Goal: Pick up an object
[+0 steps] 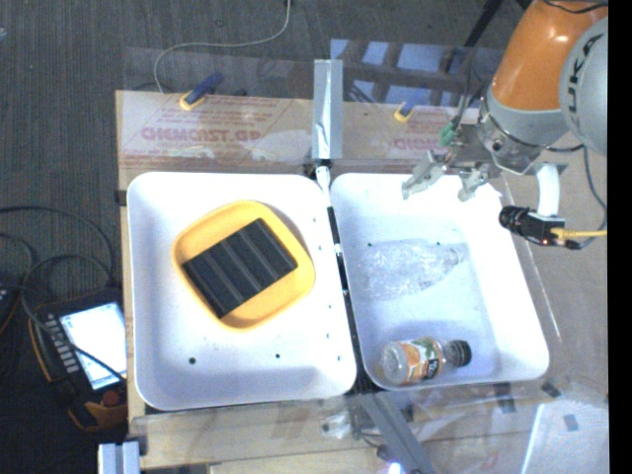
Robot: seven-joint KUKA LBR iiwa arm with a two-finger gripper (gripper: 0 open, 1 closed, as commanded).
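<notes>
At the near edge of the right shallow white bin lies a small clear plastic bottle with a printed label and a dark cap, on its side, the cap pointing right, its base close to the bin's near-left corner. Farther in, near the middle of that bin, lies a crumpled clear plastic bottle, also on its side, well apart from the first. In the left shallow white bin sits a yellow rounded-square plastic dish with a black ribbed slab on top, turned at an angle and lying toward the far half of that bin. Beyond both bottles, over the far edge of the right bin, hangs the grey two-finger gripper, its fingers spread apart and released, nothing between them. Behind it rises the grey arm with its orange band. At the back, the brown board worktop bears red lettering and two blue-and-yellow clamps.
</notes>
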